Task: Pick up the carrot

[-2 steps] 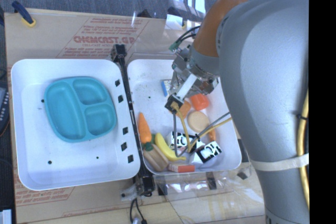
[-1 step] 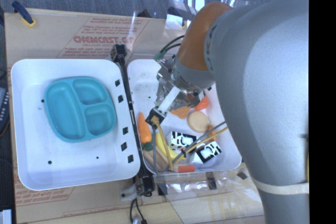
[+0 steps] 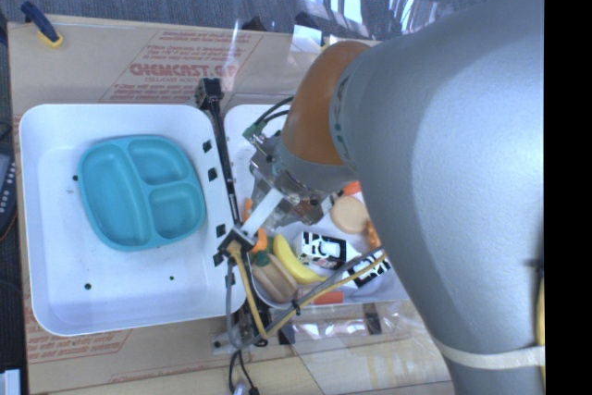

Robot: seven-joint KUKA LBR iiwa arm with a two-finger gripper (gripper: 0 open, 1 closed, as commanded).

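A grey KUKA arm with an orange band is reaching in from the right and looming over the right-hand white bin, hiding most of it. Nearest the camera, at the bin's front, a yellow banana is lying beside a tan, bread-like item, with a round beige piece just behind them. The carrot, a small orange shape, is sitting at the banana's left end, close to the bin's left wall. The gripper is hanging just above and behind the carrot; how far its jaws are parted, and whether anything is in them, cannot be told. Farther left, a blue divided plate is resting in the left-hand white bin. Beyond both, brown cardboard is covering the bench.
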